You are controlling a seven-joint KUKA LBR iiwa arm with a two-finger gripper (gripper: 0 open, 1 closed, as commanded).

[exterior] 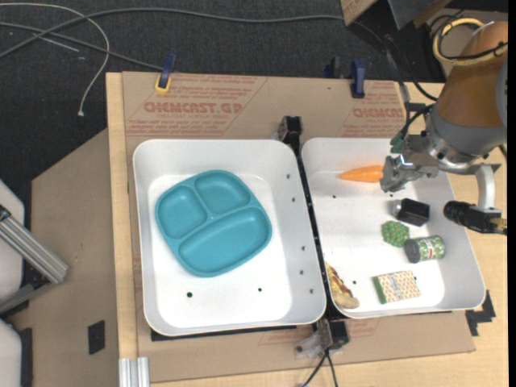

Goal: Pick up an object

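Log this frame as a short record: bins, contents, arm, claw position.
left bin: holds a blue divided plate
right bin: orange carrot, black block, green lumpy item, small can on its side, patterned flat packet, yellowish-brown item at the near left corner
arm: enters from the right, over the right bin's far right part
claw: at the carrot's right end; contact unclear
held: nothing visibly held
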